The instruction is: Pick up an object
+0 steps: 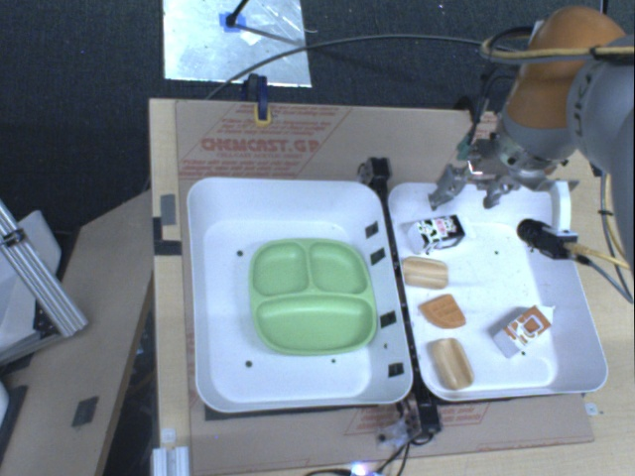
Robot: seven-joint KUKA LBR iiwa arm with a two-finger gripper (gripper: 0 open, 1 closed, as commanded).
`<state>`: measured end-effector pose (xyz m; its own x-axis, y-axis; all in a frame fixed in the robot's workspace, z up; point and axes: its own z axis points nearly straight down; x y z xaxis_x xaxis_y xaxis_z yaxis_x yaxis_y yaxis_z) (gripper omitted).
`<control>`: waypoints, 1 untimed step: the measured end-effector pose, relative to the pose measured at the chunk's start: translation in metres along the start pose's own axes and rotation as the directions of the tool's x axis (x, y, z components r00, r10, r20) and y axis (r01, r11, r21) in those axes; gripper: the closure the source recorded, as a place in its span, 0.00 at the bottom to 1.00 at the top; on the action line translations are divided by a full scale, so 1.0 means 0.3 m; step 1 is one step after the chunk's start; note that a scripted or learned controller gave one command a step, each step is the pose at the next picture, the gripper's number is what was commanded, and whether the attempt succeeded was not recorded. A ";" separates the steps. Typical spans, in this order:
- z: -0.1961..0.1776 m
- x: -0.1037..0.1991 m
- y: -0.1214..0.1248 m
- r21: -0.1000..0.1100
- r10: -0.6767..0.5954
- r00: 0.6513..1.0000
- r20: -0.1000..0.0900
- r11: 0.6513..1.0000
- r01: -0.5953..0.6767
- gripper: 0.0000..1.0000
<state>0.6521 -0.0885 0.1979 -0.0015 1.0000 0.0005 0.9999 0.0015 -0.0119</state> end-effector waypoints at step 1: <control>-0.029 0.000 0.009 -0.013 -0.002 1.000 0.001 1.000 0.002 0.00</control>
<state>0.6549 -0.0883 0.2066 -0.0032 1.0000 -0.0004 1.0000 0.0032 0.0015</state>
